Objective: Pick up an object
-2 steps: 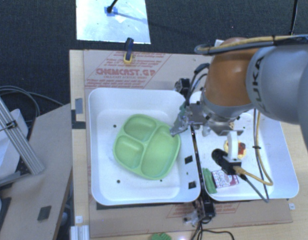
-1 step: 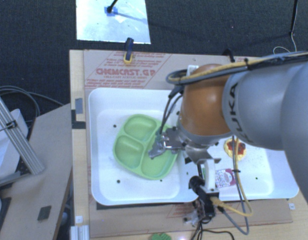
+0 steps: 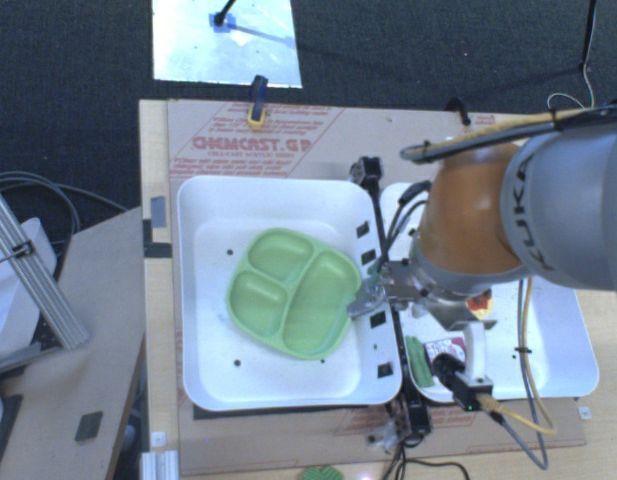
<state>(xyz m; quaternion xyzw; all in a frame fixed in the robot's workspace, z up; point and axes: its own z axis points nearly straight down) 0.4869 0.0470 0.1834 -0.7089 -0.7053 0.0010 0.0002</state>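
Observation:
A light green divided plate (image 3: 293, 291) with three compartments lies flat in the left white bin (image 3: 213, 218), right of the bin's middle. My gripper (image 3: 368, 296) hangs low at the plate's right edge, over the wall between the two bins. From this angle I cannot tell whether it touches the plate. The grey arm with its orange band (image 3: 468, 218) covers much of the right bin (image 3: 568, 358).
In the right bin's near left corner lie a small green object (image 3: 420, 360) and a red and white item (image 3: 448, 348). An orange-red bit (image 3: 478, 305) peeks out under the wrist. Cables hang below the arm. A clamp (image 3: 257, 103) sits at the bench's far edge.

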